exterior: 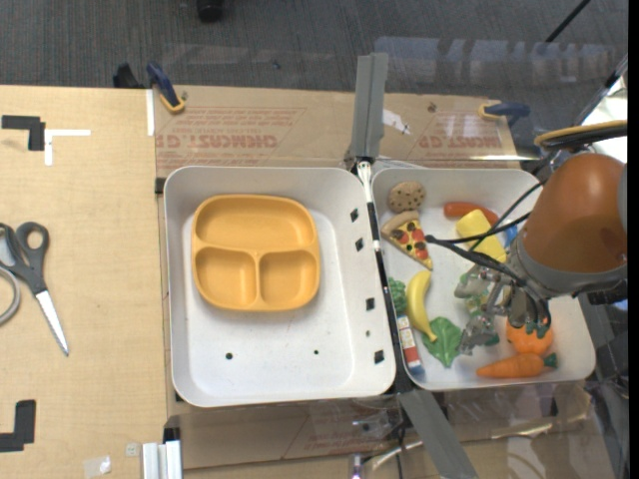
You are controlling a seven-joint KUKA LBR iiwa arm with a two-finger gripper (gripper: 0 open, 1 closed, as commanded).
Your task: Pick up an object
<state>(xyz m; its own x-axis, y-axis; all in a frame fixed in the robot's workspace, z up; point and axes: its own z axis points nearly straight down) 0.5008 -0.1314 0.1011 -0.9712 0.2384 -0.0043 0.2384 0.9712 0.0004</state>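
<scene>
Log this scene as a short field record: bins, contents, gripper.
left bin: holds a yellow divided plate
right bin: holds toy food
food seen: cookie, pizza slice, banana, carrot, leafy green
gripper: low over the right bin, above the leafy green, beside the banana
fingers: state unclear
bench, left: scissors

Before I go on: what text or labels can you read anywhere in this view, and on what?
Red print on the cardboard sheet behind the bins: upside down and under glare, too blurred to quote for certain.
Red print on the cardboard behind the right bin: likewise unreadable.
Label on the marker in the right bin: too small.
</scene>
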